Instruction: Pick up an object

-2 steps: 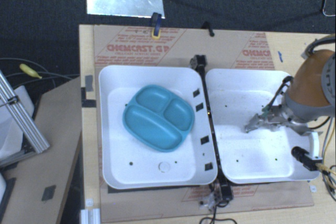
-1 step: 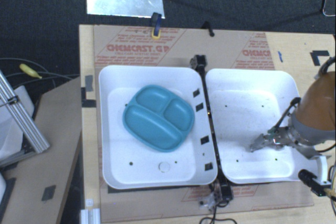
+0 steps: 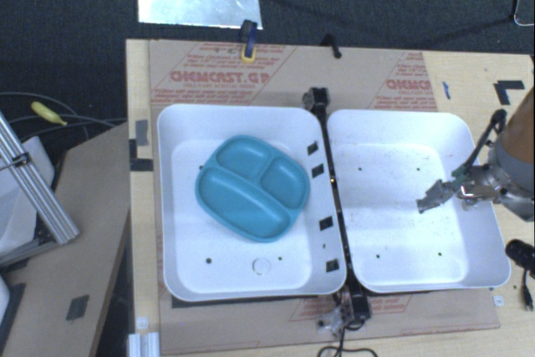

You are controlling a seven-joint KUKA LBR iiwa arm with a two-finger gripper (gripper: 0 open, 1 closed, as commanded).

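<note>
- Lying flat in the left shallow white plastic bin, slightly toward its far half: a light blue divided plastic plate with three compartments, hollow side up, turned at a slant to the bin walls.
- Probably dropped or set there loosely rather than squared up, hence the skewed angle; resting low on the bin floor, with only its raised rim and dividers offering an edge to pinch.
- Poised over the right shallow white plastic bin, near its right wall: the grey metal two-finger gripper, reaching in from the right and pointing leftward and down.
- Cannot tell whether the gripper is spread or closed; too small and blurred at the tip. Nothing seen between its tips.
- Plate well apart from the gripper, to its left, across the black divider strip where the two bins meet.
- Both bins seated side by side on a brown cardboard sheet with red print covering the bench, likely to keep them level and in fixed reach.
- Judged as an early stage: pick not yet made, and a crossing into the left bin called for first.
</note>
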